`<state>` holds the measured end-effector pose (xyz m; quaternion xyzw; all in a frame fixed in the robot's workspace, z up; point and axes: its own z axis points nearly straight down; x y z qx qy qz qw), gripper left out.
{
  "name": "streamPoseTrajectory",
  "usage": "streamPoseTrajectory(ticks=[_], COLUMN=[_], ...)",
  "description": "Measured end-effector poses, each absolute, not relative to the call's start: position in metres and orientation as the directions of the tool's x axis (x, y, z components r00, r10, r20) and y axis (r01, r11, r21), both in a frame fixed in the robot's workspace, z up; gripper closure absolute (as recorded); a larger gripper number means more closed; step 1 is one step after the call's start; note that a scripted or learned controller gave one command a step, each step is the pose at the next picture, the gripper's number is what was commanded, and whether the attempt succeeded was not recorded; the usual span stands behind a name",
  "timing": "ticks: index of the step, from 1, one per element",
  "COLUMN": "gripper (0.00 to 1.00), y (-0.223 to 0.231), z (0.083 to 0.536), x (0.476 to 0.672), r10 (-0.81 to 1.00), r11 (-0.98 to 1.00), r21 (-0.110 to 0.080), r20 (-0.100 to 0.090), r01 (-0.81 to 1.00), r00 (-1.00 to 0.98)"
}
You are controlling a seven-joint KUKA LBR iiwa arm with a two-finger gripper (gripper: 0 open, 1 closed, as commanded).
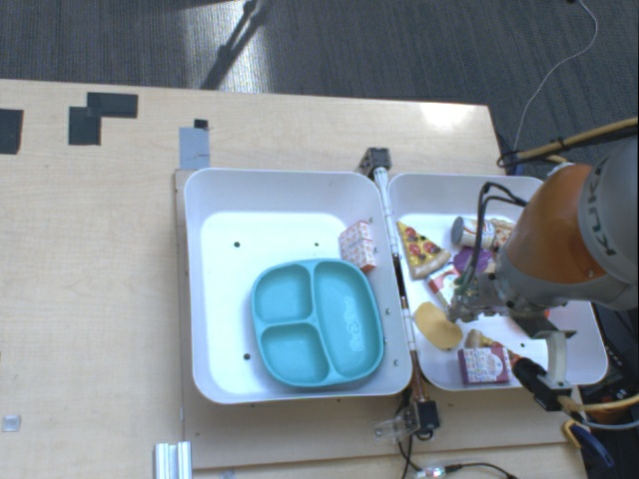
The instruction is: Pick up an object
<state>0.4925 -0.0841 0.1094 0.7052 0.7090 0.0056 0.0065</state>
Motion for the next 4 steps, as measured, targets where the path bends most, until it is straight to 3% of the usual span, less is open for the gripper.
streamPoseTrajectory(ticks=[1, 2, 3, 4], gripper=[0.00, 0.00, 1.00, 0.00], y=[-0.084, -0.084, -0.084, -0.084], z=[0.109, 0.087, 0.099, 0.099], x=[0.492, 0.489, 0.491, 0.491], r10=[1.000, 1.000, 1.000, 1.000], r11=[0.006, 0.002, 0.002, 0.003], r21=[0.017, 0.006, 0.012, 0.012], r20=[-0.001, 0.001, -0.001, -0.001], r01=[1.000, 1.000, 1.000, 1.000], r00=[-0.006, -0.002, -0.002, -0.003])
